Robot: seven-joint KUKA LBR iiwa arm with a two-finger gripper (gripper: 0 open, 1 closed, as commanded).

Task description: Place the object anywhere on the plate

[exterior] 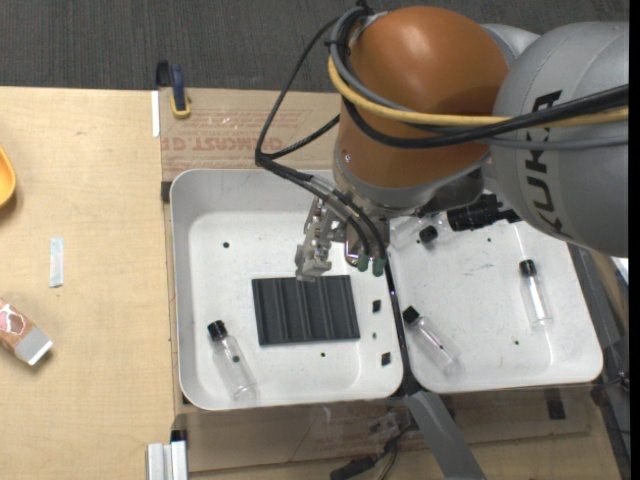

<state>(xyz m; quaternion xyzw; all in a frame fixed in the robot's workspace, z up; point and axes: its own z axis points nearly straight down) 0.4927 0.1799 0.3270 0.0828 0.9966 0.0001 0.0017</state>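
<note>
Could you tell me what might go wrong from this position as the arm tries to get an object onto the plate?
The gripper hangs at the dark ribbed plate's upper edge, so descending further might strike the plate. The nearest vial lies in the left bin's lower corner, where the wall may block a clean grasp. The vials are clear and round, so they may roll or slip.

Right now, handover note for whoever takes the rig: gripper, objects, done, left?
Gripper: over the left bin, just above the dark ribbed plate's top edge; finger state unclear, nothing seen held.
Objects: one clear vial in the left bin, left of the plate; two vials in the right bin.
Done: nothing on the plate.
Left: grasp a vial, set it on the plate.
</note>
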